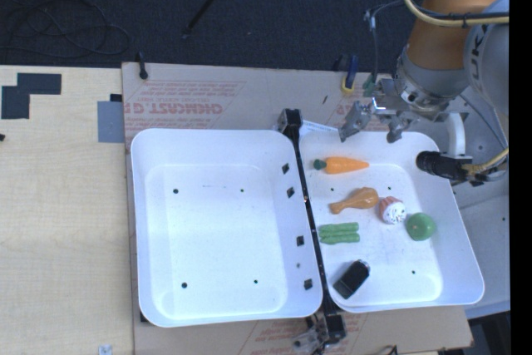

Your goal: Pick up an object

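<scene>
1. Overhead, the gripper (376, 125) hangs above the far edge of the right bin (461, 270), below the arm's orange band (457, 8); its two fingers stand apart with nothing between them.
2. Just below the gripper, an orange carrot (342, 165) lies on its side near the bin's far wall, its green end pointing toward the divider between the bins.
3. Nearer the middle, a tan drumstick-shaped toy (356, 199) lies at a slant, its thin end toward the divider.
4. Right beside the drumstick's thick end sits a small red-and-white ball-like item (392, 210), and just beside that, toward the arm's side, a round green object (421, 226).
5. A green pod-shaped bundle (339, 234) lies flat below the drumstick, close to the divider.
6. A small black block (352, 278) rests tilted near the bin's front edge, apart from the others.
7. To the left, the left bin (150, 179) sits flush against the right one on a cardboard sheet (208, 100).
</scene>
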`<action>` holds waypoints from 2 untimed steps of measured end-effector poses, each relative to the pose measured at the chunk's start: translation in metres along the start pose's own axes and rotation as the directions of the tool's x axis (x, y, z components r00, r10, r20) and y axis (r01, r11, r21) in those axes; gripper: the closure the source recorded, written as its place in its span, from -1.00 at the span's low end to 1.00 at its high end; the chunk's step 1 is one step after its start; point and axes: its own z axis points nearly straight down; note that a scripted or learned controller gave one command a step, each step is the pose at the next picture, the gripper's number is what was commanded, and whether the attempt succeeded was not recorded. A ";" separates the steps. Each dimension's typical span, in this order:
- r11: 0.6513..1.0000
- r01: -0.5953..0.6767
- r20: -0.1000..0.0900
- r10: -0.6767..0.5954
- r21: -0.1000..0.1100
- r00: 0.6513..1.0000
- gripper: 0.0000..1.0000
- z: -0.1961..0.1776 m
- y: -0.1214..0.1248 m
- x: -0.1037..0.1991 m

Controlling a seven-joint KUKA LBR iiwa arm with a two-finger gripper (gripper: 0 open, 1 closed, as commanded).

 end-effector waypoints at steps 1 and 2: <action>1.000 0.001 -0.005 -0.001 0.007 1.000 -1.00 0.078 -0.003 -0.113; 1.000 0.009 -0.009 -0.009 0.007 1.000 -1.00 0.166 -0.003 -0.081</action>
